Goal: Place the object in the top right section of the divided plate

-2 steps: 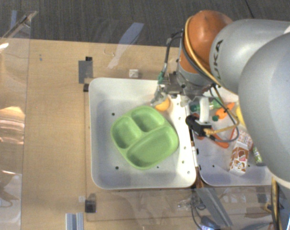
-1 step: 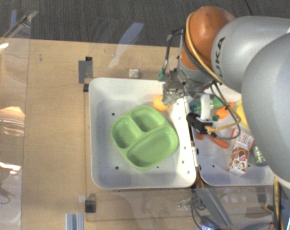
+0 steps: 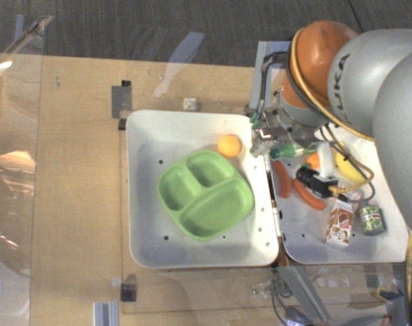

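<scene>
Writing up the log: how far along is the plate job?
Nothing looks done: the green plate in the left bin has bare sections. The orange ball lies beside the plate's upper right edge. The arm is over the right bin. Picking and placing remain.

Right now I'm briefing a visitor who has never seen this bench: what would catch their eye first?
Probably the bright green divided plate, tilted in the left white bin, with a small orange ball lying just off its upper right edge. Next, the big grey arm with its orange band looming over the right bin, above a clutter of toy sausages, a banana and a small carton.
</scene>
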You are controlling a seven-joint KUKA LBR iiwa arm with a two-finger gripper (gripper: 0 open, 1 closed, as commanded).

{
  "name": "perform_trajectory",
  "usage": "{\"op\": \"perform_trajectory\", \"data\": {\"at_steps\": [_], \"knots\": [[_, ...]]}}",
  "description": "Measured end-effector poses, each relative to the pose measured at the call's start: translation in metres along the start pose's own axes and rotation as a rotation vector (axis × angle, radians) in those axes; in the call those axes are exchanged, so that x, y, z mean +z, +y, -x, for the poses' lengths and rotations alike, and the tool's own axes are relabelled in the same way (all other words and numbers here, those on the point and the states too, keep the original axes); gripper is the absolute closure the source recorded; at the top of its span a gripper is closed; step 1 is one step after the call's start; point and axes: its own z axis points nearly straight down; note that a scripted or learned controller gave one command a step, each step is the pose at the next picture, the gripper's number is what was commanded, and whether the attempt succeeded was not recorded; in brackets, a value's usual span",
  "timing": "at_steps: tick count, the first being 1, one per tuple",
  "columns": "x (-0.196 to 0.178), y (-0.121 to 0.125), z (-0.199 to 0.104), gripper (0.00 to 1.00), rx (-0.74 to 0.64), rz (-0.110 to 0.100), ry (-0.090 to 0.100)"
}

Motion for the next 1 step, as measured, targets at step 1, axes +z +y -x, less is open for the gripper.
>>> {"op": "perform_trajectory", "data": {"at_steps": [1], "knots": [[-0.0006, 0.0091, -0.0424, 1.0, -0.315, 0.002, 0.0]]}}
